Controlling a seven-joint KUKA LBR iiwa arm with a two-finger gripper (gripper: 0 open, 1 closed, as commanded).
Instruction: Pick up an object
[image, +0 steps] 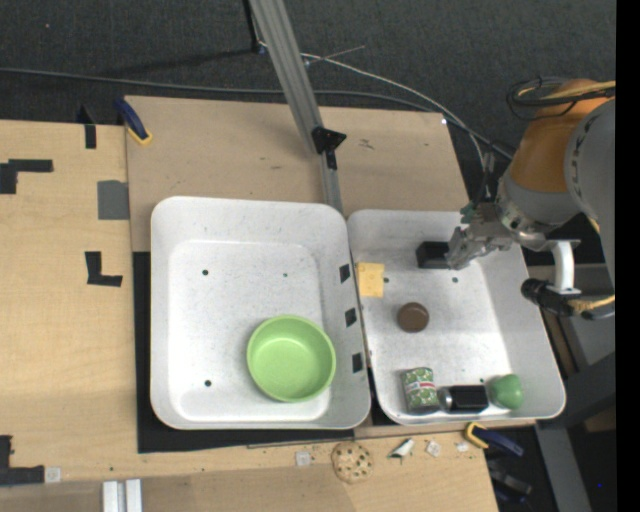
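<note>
Brown counter (230, 150) bearing two white bins. Approach step: the claw (462, 245) hangs low over the right bin's (470, 330) far edge, just beside a black block (432, 255); finger state cannot be told. Next move: centre, descend, close on it.
</note>
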